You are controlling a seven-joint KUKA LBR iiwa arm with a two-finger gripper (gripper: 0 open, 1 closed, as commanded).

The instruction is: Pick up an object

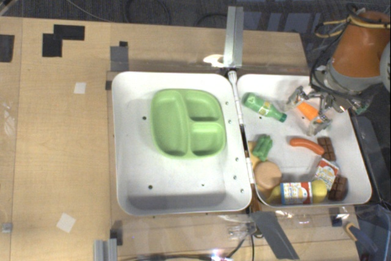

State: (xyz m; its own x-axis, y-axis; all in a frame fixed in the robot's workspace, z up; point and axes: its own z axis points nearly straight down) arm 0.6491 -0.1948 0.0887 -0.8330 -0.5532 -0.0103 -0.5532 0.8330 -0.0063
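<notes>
Green tray (186, 122); white bins (131, 150); sausage (306, 145) (maybe orange-red).

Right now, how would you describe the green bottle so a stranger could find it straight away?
Look in the right-hand white bin, near its far left corner. The green bottle lies on its side there, slanted, with a pale label; unlike the smaller green item below it, it is long and slim.

The can (297, 192) bears a label, seemingly printed, too small to read.

A green plastic divided tray (186, 122) lies in the left shallow white bin (131, 150) on the wooden desk (55, 150).
</notes>
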